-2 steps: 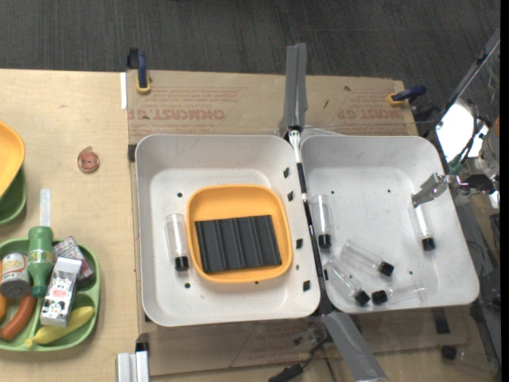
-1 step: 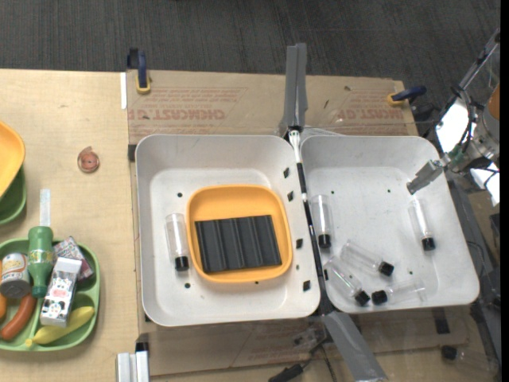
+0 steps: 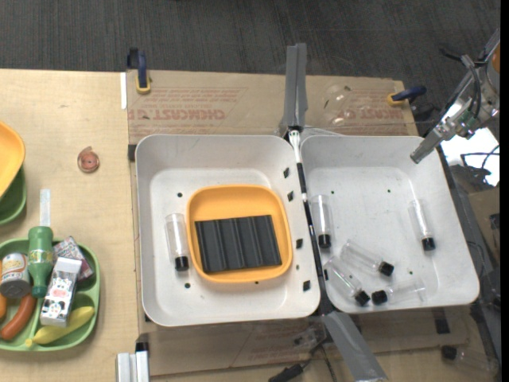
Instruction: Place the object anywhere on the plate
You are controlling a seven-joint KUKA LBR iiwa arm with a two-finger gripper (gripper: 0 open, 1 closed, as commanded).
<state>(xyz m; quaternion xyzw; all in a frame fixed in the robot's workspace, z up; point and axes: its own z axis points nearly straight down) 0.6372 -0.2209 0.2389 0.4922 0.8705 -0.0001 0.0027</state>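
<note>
Both bins (image 3: 151,293) look like smooth, matt white plastic. The plate (image 3: 238,197) is glossy orange plastic with a ribbed, matt black insert (image 3: 237,242). The vials (image 3: 176,241) are clear with black caps. The worktop (image 3: 64,118) looks like pale wood.

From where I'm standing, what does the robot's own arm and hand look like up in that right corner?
Little of it is in the picture. The hand ends in a slim, dark grey, finger-like piece. Above it sits a cluster of silvery metal and pale parts, with thin dark cables looping around it. A sliver of orange peeks in at the very edge. Any markings are too small to make out.
</note>
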